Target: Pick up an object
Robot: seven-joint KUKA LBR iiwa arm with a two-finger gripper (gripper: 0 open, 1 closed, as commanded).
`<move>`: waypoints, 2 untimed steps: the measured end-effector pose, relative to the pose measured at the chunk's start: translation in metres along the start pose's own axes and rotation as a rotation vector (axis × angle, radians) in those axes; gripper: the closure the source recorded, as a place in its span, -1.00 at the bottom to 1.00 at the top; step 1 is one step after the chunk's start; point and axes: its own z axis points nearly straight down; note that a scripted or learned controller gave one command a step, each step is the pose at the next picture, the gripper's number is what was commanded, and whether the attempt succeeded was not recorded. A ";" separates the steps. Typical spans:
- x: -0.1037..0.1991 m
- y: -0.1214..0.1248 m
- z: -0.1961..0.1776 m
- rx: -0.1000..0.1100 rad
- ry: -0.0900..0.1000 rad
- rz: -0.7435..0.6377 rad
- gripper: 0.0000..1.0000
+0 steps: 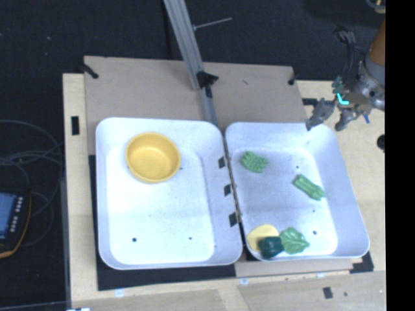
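Two white bins sit side by side on the desk (74,173), viewed from above at a slant. The left bin (162,238) holds one thing: a yellow bowl (153,157), upright, at about 10 o'clock within the bin, well apart from everything else.

The right bin (337,173) holds five things. A ridged green piece (254,162) lies at about 11 o'clock in that bin. A second, longer green piece (308,187) lies tilted at about 3 o'clock, apart from the first. Three more crowd the bin's 6 o'clock rim: a pale yellow piece (260,232), a dark teal block (270,246) touching it on its 5 o'clock side, and a leaf-like green piece (294,240) just beside the block at 3 o'clock. That makes three green pieces, one yellow, one teal.

The grey arm (375,50) enters at 2 o'clock of the scene. Its gripper (332,117) hangs over the right bin's 1 o'clock corner, at the rim, with two fingers (318,116) spread apart and nothing between them. It is well apart from all five things in the bin; the nearest is the longer green piece, at 7 o'clock from the gripper.

A grey metal rail (185,37) runs from 12 o'clock of the scene down to the seam between the two bins. At 9 o'clock, off the desk, lies a handheld device (11,222) with cables.
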 end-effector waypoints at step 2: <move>0.005 0.001 0.044 0.004 0.000 0.000 -1.00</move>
